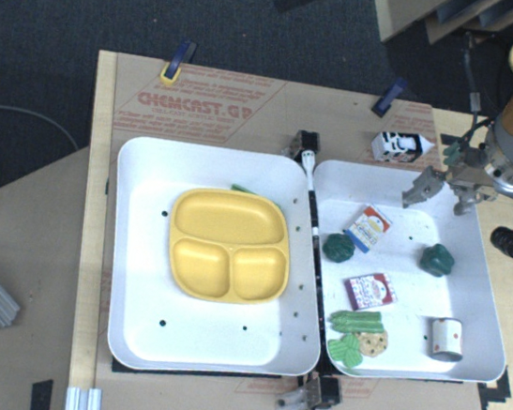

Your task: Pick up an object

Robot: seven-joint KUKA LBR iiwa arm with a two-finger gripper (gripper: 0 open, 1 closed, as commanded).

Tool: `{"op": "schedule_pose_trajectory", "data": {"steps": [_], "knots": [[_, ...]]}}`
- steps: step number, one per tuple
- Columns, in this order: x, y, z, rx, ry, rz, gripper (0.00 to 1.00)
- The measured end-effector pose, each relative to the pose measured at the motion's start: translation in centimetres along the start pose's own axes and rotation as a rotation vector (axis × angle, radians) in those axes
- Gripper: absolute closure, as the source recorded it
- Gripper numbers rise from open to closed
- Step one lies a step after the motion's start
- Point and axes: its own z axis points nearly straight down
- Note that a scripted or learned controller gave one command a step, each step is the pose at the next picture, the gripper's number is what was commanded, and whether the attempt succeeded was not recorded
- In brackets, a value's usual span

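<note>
My gripper point(444, 194) hangs over the far right part of the right bin point(479, 306), its two fingers point(422, 190) spread open with nothing between them. Below it in the bin lie a small white, blue and red box point(367, 228), a dark green lump point(436, 260) and another dark green lump point(338, 248). Nearer the front are a red packet point(369, 290), a green pickle-like piece point(356, 320), a cookie point(372, 342), a green leaf shape point(344, 352) and a silver can point(446, 337).
The left bin point(129, 305) holds a yellow divided plate point(230, 244) with a green sliver point(243, 189) at its far edge. A black-and-white object point(402, 146) sits on the bench behind the right bin. Clamps point(174, 63) grip the board's far edge.
</note>
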Motion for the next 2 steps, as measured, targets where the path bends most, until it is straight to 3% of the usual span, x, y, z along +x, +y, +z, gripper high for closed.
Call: {"op": "schedule_pose_trajectory", "data": {"steps": [1, 2], "knots": [[0.0, 0.3, -1.0, -0.015, -0.003, -0.003, 0.00], [0.5, 0.0, 3.3, -0.012, -0.002, -0.003, 0.00]]}}
